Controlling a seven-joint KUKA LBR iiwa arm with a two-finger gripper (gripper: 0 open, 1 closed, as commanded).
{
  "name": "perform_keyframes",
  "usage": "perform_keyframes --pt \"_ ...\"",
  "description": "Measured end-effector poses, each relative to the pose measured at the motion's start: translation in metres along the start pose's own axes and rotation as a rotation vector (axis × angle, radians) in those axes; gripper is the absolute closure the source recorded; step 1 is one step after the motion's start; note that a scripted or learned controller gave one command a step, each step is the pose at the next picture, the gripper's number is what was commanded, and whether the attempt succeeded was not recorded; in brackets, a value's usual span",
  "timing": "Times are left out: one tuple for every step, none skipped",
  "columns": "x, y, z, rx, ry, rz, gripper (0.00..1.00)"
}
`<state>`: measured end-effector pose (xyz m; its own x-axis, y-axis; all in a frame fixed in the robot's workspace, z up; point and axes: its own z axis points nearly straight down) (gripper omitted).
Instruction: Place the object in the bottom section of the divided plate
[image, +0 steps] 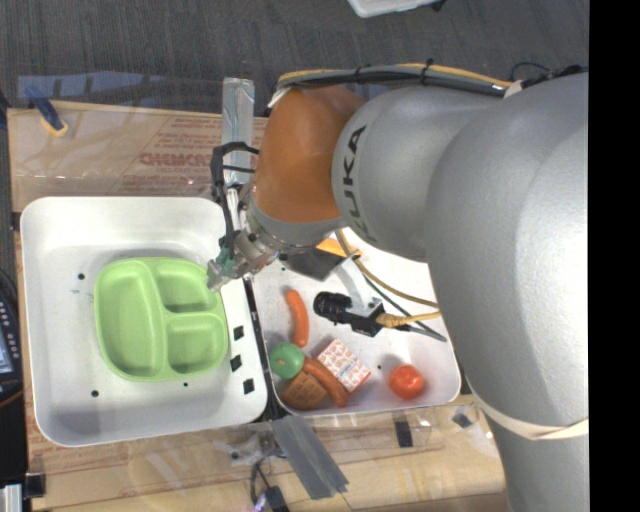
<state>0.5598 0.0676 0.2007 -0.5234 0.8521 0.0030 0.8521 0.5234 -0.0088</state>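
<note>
A light green divided plate (105, 310) lies in the left white bin (55, 240), with one long section on its left and two smaller ones on its right, all bare. My gripper (224, 266) hangs at the plate's upper right corner, above the wall between the two bins. I see nothing clearly held in it. In the right bin (425, 345) lie an orange sausage-like piece (296, 315), a green round fruit (287, 360), a brown bun-like item (312, 388), a pink-and-white box (344, 364) and a red tomato (406, 381).
The arm's large grey body covers the right bin's upper and right parts. Brown cardboard (140, 140) lies behind the bins, and grey tape (305, 455) sits at the bench's front edge. The left bin's floor around the plate is bare white.
</note>
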Motion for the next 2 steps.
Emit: perform_keyframes --pt "-0.068 -0.011 -0.053 -0.005 -0.003 -0.23 1.0" --pt "0.015 -0.079 0.003 -0.001 0.001 -0.246 1.0"
